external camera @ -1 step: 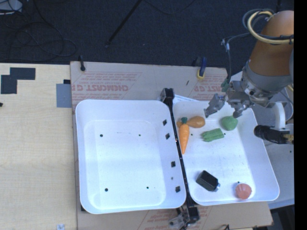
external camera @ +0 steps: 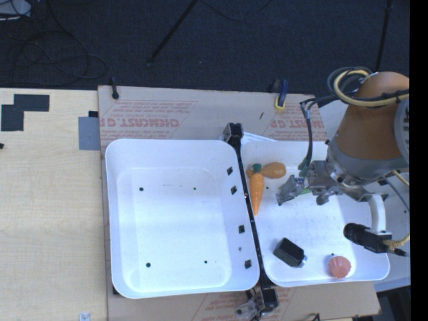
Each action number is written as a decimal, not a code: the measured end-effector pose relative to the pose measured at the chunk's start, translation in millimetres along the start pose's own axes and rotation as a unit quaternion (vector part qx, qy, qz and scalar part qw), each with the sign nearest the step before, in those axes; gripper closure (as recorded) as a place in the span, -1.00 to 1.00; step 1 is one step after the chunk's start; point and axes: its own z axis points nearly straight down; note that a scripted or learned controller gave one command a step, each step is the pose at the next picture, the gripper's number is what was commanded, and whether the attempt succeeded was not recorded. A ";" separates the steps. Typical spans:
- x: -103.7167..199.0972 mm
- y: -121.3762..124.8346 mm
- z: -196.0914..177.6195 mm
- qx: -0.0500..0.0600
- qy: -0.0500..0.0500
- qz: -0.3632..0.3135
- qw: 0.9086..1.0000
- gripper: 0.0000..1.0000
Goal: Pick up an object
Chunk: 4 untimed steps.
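Several objects lie in the right bin (external camera: 374,273). An orange carrot toy (external camera: 256,190) with a green top rests against the bin's left wall. Just behind it is an orange-yellow oval piece (external camera: 273,170). A black block (external camera: 289,252) sits near the front, and a pinkish-red round object (external camera: 339,267) lies at the front right. My gripper (external camera: 293,191) hangs over the middle of this bin, to the right of the carrot toy, with nothing visibly between its fingers.
The left bin (external camera: 124,179) stands beside the right one, parted by a black divider (external camera: 244,199) with clips. Both rest on a cardboard sheet (external camera: 167,116). The arm's orange band (external camera: 374,116) and cables fill the right side.
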 end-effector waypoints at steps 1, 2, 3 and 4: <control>-2.3 2.6 -12.1 -0.002 0.000 0.002 1.000 1.00; 61.2 -2.9 -93.2 -0.008 0.000 -0.004 1.000 1.00; 124.0 8.0 -173.8 -0.008 0.000 -0.005 1.000 1.00; 161.2 -39.7 -227.5 -0.005 0.000 -0.003 1.000 1.00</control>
